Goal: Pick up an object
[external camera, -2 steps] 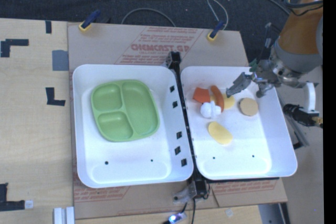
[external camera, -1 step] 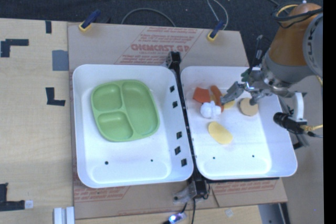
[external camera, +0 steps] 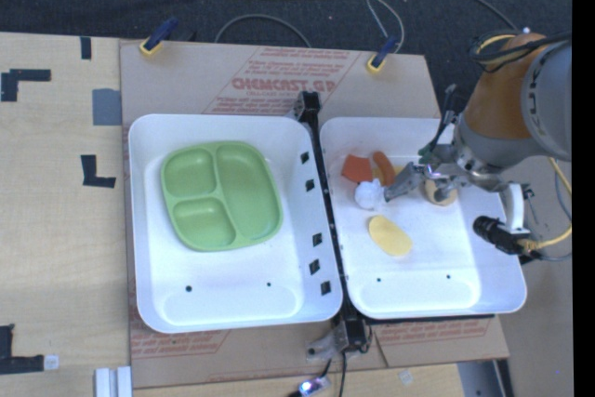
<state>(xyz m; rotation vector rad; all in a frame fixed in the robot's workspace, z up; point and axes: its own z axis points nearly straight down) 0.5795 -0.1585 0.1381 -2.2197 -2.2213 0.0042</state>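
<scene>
One camera view, read from left to right.

Left bin (external camera: 149,228): it bears a green divided plate (external camera: 221,195), well away from the arm.

Right bin (external camera: 465,284): it bears an orange block (external camera: 356,168) touching an orange stick (external camera: 383,167), a white lump (external camera: 369,194) just below them, and a yellow oval piece (external camera: 390,236) nearer the front.

Gripper (external camera: 402,184): low over the right bin, its grey tip just right of the white lump and the orange stick. I cannot tell how far apart it stands, and nothing is seen in its hold.

Step in hand: by my reading, the approach to a grasp, with nothing lifted yet.

Next move: it likely calls for settling on one piece, probably the white lump or the stick, and closing squarely without nudging the neighbours.

Long axis: the orange stick runs from upper left to lower right; the yellow oval slants the same way.
</scene>
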